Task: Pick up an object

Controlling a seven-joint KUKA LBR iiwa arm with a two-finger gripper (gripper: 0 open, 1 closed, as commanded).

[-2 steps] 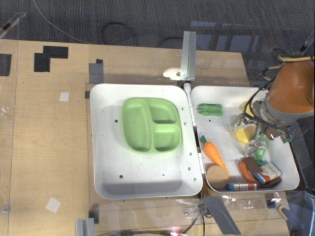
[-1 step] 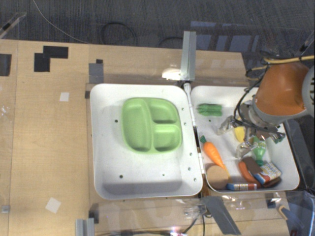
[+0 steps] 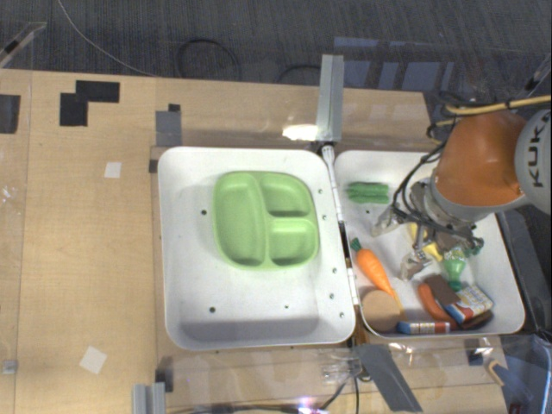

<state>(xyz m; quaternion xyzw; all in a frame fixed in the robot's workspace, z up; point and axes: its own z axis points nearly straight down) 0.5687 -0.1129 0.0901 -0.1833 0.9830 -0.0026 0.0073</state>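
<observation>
My gripper hangs over the middle of the right bin, under the orange wrist band. Its two grey fingers stand apart, open, with nothing between them. Just below and left of it lies an orange carrot. A flat green piece rests near the bin's far left. A round tan object and a blue and red marker lie at the front. A brown and red sausage-like toy, a green item and a yellow item crowd beside the wrist.
The left bin holds a green divided plate. A raised divider separates the two bins. A metal post stands behind them. Cables run above the arm at the right.
</observation>
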